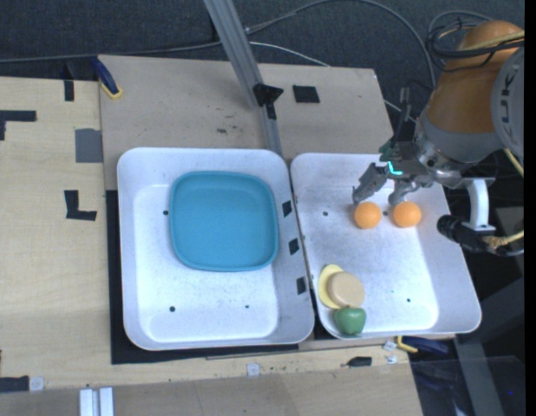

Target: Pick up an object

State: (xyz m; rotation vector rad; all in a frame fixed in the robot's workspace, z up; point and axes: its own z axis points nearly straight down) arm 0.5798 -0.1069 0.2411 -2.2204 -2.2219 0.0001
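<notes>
- Your gripper [382, 189] hangs over the far part of the right bin [424, 319], its two dark fingers spread apart and pointing down toward the bin floor, with nothing between them.
- The grey arm with its orange band [467, 68] comes in from beyond the right bin's far right corner, so that corner is crowded with wrist and cables.
- Two orange balls lie on the right bin's floor just below the fingertips: the left ball [367, 215] sits right under the left finger, and the right ball [407, 214] sits just beside the right finger; whether either finger touches a ball you cannot tell.
- The two balls lie side by side, near each other but apart, with a strip of bare floor between them.
- Toward the right bin's near edge you have a wide stretch of open white floor before the next things.
- At the right bin's near left corner a tan disc [344, 290] rests on a yellow piece [327, 280], and a green apple [349, 321] touches the disc's near side, right against the rim.
- The right bin's right side and near right corner give you free floor.
- Left of the right bin, touching along the shared rim, the left bin [147, 319] holds a blue square plate [224, 220] in its middle, with bare floor all round it.
</notes>
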